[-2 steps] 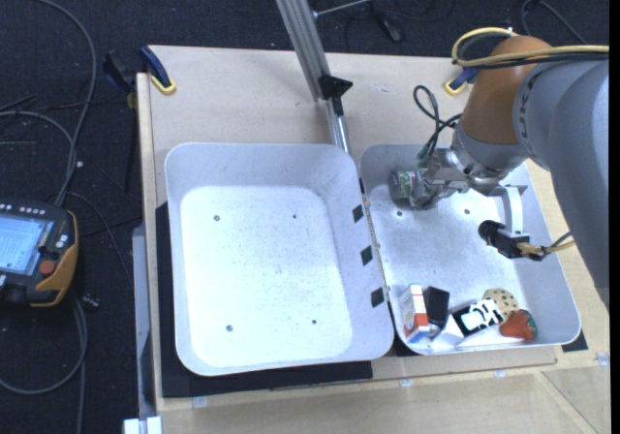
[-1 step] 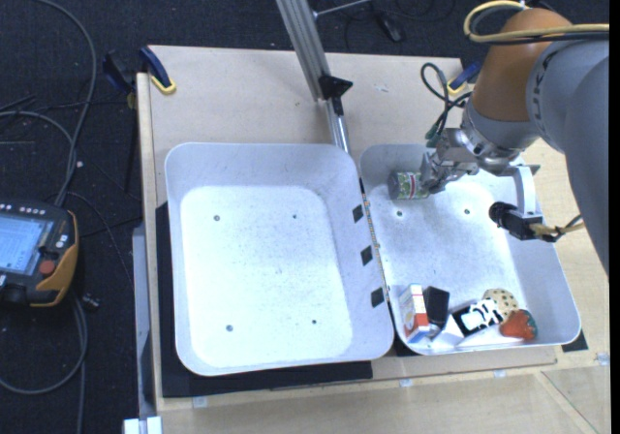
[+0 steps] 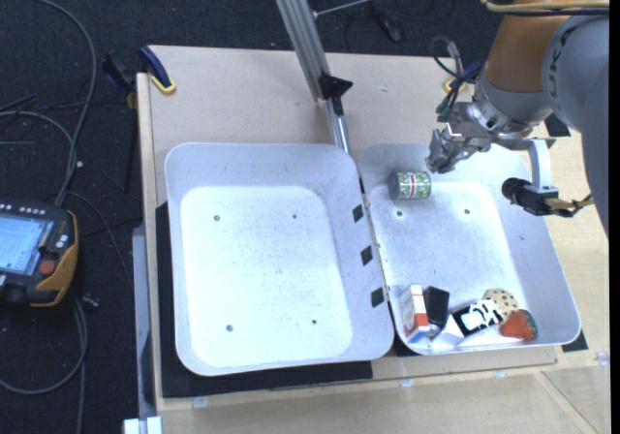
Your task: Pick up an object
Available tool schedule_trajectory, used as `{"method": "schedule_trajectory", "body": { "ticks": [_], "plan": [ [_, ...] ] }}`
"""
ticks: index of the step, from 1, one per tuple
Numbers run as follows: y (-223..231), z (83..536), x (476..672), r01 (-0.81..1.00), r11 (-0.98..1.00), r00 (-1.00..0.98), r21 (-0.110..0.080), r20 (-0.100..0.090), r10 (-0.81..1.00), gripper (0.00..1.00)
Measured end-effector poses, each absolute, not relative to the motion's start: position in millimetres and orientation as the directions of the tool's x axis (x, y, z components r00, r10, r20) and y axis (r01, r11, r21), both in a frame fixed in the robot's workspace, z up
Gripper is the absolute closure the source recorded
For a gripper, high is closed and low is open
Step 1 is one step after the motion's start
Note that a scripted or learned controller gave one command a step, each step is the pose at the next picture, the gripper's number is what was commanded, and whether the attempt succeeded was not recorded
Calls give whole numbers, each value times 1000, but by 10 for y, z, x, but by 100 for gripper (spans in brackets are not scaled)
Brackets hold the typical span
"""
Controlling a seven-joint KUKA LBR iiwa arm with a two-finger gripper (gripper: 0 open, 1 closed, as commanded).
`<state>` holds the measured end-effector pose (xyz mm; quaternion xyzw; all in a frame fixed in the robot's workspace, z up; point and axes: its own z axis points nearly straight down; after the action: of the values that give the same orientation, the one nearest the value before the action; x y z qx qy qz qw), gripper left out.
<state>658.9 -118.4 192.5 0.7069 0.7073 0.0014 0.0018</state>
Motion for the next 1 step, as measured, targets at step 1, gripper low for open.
{"method": "schedule_trajectory", "body": {
  "ticks": [1],
  "plan": [
    [-1184,2206,6594,1000,0,0,2,0,1000,100]
  ]
}}
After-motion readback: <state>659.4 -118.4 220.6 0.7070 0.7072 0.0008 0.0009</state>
